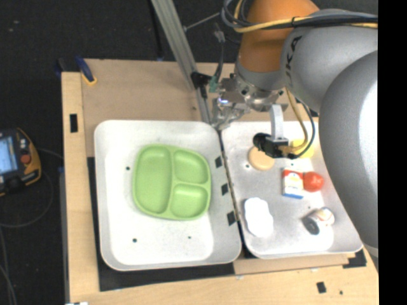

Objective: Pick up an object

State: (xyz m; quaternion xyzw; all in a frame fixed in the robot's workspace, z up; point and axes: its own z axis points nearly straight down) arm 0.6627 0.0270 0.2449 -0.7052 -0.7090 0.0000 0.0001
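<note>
My gripper [221, 115] hangs over the far end of the wall between the two bins, under the orange band of the wrist. Nothing shows in its grasp. In the right bin [346, 234] lie a tan round piece [260, 161], a small red, white and blue box [292, 185], a red ball [313, 182], a white lump [257, 215] and a small grey and white item [317, 220]. A green divided plate [172, 182] lies in the left bin [114, 234]. All of these are nearer the camera than the gripper.
A slanted metal rail [175, 37] runs down to the far edge of the bins beside the gripper. The grey arm covers the right bin's far right corner. A handheld device [16, 157] sits off the bench at the left.
</note>
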